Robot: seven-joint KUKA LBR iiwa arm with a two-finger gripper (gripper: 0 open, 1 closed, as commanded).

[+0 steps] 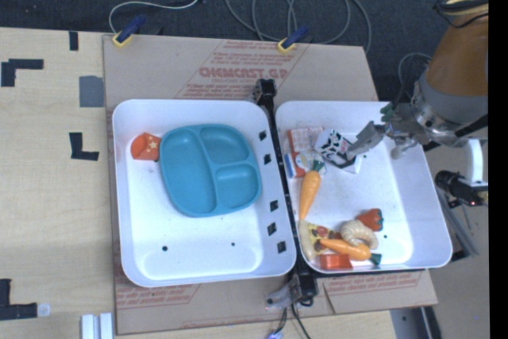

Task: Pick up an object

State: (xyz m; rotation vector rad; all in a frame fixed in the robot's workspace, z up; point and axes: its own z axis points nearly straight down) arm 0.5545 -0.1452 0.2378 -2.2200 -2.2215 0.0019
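We are seeing the carrot [309,193] lying in the right bin [413,194], its long axis running near-vertically, below-left of the gripper [355,149], which is hovering near the black-and-white toy [334,144]; its grasp state we cannot tell.

A grey arm [451,95] with a broad orange band [459,52] is seen, ending in a slim grey gripper [359,147].

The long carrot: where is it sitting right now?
In the camera view, the long carrot lies in the right bin, near its left wall and roughly upright in the picture. It is below the black-and-white toy and above the food pile.
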